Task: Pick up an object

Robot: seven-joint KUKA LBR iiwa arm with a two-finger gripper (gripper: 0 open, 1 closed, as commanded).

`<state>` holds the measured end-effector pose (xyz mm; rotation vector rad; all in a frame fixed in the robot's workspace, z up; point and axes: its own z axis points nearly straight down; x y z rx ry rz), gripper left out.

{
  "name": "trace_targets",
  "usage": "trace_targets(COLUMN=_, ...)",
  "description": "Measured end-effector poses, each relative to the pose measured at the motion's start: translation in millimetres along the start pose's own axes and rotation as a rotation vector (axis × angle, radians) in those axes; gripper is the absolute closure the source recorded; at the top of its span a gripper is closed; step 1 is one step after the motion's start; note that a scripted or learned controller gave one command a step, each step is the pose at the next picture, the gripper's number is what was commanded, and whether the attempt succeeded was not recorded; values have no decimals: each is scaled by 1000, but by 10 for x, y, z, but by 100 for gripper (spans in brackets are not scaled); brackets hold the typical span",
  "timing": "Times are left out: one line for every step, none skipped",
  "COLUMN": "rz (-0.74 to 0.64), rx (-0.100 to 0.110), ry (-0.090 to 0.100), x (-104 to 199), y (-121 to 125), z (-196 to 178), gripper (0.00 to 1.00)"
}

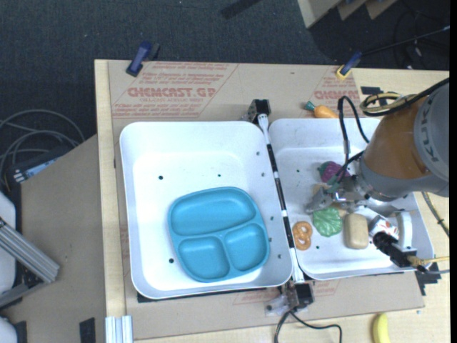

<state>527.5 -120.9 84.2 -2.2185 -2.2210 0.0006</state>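
arm: grey, orange band, over right white bin (314,263) | jaws (330,194): low among items, spread/pinch state can't tell | near jaws: purple lump (330,169), green leafy toy (328,221), tan bread-shaped block (355,231), orange pretzel-shaped ring (303,235) | left white bin (143,191): blue three-compartment plastic tray (216,232)

Both bins, the left bin (139,191) and the right bin (300,145), are seen in plain white. A light blue divided tray (214,231) is seen in the left one. In the right bin, a green piece (328,221), a tan block (355,231), an orange pretzel-patterned ring (303,235) and a purple item (330,169) are found. The arm (400,152) is coloured grey with an orange band.
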Motion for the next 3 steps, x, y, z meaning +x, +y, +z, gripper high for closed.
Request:
trace_targets(rz=0, rx=0, ry=0, x=198, y=-160, z=1, gripper=0)
trace_targets(rz=2, rx=-1, ry=-1, x=195, y=-157, z=-98, gripper=100)
trace_targets(rz=-1, rx=-4, ry=0, x=1093, y=116, z=-1009, gripper=100)
